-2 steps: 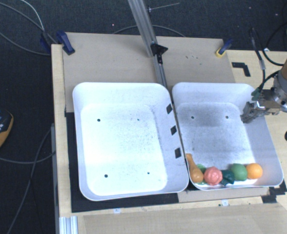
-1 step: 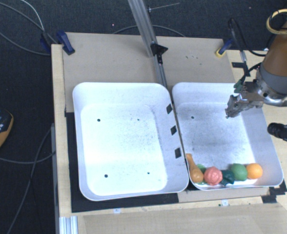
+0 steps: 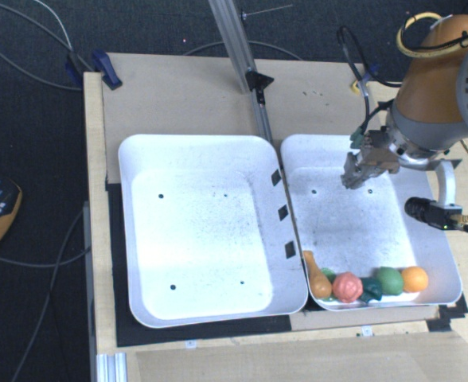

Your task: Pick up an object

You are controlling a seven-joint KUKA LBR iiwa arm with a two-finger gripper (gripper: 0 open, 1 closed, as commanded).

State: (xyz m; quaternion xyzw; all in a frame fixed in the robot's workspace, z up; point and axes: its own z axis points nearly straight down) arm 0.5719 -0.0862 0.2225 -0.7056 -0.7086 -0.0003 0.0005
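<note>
Several small toy fruits (image 3: pixel 368 283) lie along the right bin's (image 3: pixel 329 221) near wall. We judge them light, rounded, slippery; we recommend grasping across the middle. Gripper (image 3: pixel 360 171) hovers well apart.

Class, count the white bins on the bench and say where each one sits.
2. One white bin lies on the left side of the bench; the other white bin lies beside it on the right, under the gripper, with toy fruit along its near edge.
</note>
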